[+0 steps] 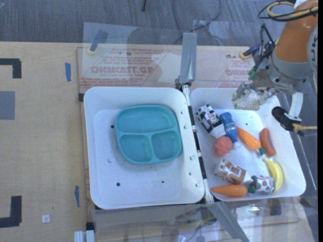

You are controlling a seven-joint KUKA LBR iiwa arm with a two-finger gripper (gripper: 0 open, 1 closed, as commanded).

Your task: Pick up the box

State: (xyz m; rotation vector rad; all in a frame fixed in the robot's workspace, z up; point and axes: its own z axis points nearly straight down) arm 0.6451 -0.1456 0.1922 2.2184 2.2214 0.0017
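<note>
Grey-and-orange arm, upper right of the frame; its claw (251, 96) hangs over the upper edge of the right bin (298, 178). Claw state: cannot tell, the tips being lost in clutter beneath the wrist. Nothing is seen held.

Item, task: box (230, 171), small brown-and-white carton, lying on its side at a slant in the lower middle of the right bin, well apart from the claw. Judged light, stiff-walled but crushable, printed faces likely a little slick. Best hold, by judgement: across the two long flat sides at mid-length, with moderate squeeze.

Neighbours of the box: orange-red ball (222, 146) just above it; carrot (230, 190) just below; a patterned small carton (263, 184) to its right; banana (275, 171) further right. Close crowding below and right; the approach from above looks freest.

Further items, right bin: black-and-white cow toy (207, 117), blue bottle (229, 127), a second carrot (249, 139), red sausage (267, 142).

Left bin (101, 185): teal divided plate (149, 134).

Both bins rest on the wooden surface (40, 135).
</note>
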